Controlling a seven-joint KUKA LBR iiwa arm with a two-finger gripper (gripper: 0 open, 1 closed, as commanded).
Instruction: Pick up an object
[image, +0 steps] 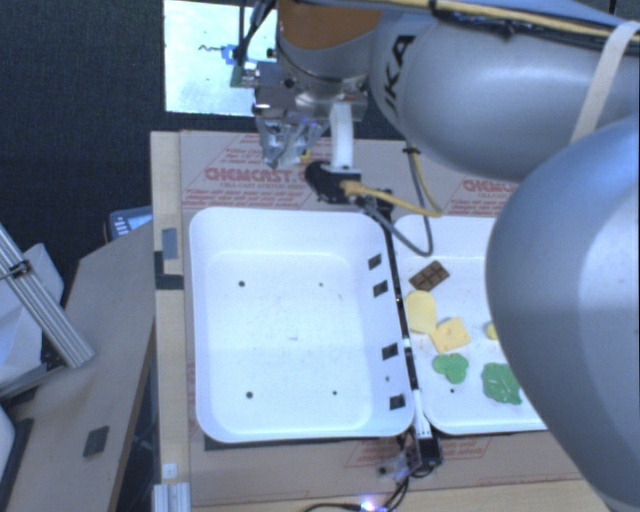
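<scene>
Though my arm (520, 110) spans the right bin (470, 420), nothing is picked. Left bin (200, 300) holds nothing. My gripper (300, 150) hangs beyond it, carrying nothing, spread unclear. Green piece (500, 383), yellow pieces (449, 335), brown piece (429, 275) remain.

Pretty plain setup here: the worktop (170, 300) is pale wood-coloured board, with a cardboard sheet (235, 175) printed in red letters lying on it. Dark fabric backdrop (80, 100) behind, a bright white panel (200, 60) up top, and an aluminium rail (40, 310) leaning at left.
</scene>
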